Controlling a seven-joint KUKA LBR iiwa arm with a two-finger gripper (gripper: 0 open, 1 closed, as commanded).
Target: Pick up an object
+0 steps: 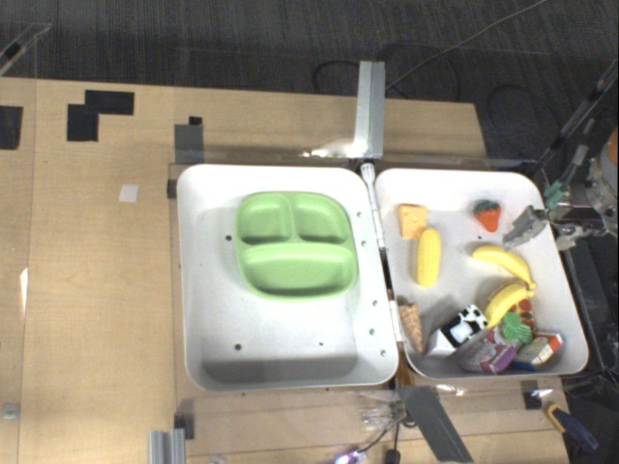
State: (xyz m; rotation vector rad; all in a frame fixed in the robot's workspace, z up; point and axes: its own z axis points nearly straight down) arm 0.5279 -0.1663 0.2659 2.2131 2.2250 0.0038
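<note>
Nothing is picked up yet. The gripper [530,224] hangs at the right bin's [455,179] far-right edge; its grip I cannot tell. The bananas [505,278] lie untouched just beside it.

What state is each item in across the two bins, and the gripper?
Green divided plate: flat in left bin, right way up.
Corn cob: lying lengthwise, right bin.
Strawberry: resting loose, untouched.
Upper banana: lying flat.
Lower banana: leaning into the corner pile.
Gripper: at right bin's edge, holding nothing visible.
</note>
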